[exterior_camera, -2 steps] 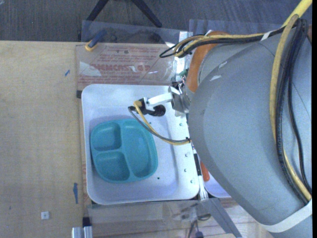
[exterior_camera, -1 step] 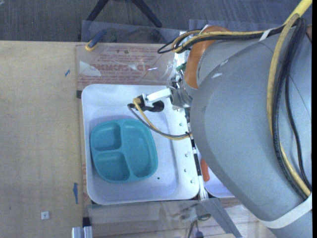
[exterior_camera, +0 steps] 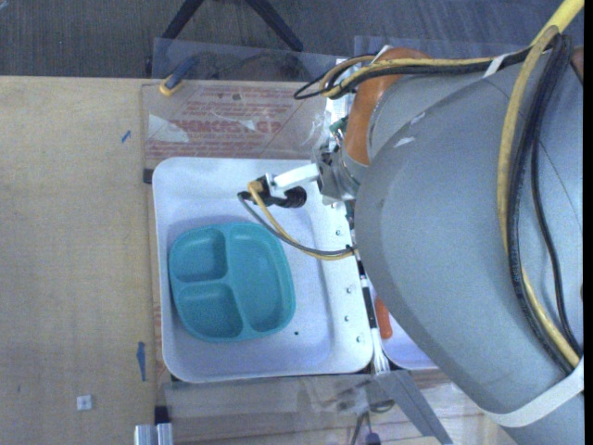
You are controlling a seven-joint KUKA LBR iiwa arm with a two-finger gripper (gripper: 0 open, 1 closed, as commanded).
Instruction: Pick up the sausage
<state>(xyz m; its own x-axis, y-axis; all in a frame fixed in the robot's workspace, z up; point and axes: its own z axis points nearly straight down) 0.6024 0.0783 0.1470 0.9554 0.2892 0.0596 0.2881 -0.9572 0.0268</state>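
Note:
The grey arm (exterior_camera: 463, 248) covers most of the right bin. At its left edge, the end of a small orange-red object (exterior_camera: 383, 322) peeks out in the right bin, just past the divider; it may be the sausage, and the rest of it is hidden. The gripper (exterior_camera: 332, 182) sits below the orange wrist band, over the divider at the far end of the bins, well away from that object. The arm's bulk hides most of the gripper.
A teal divided plate (exterior_camera: 230, 281) lies in the left white bin (exterior_camera: 190, 188). A strip of the right bin (exterior_camera: 408, 352) shows near the front. A clear plastic sheet (exterior_camera: 232, 123) lies behind the bins. Bare wooden bench (exterior_camera: 74, 248) spreads left.

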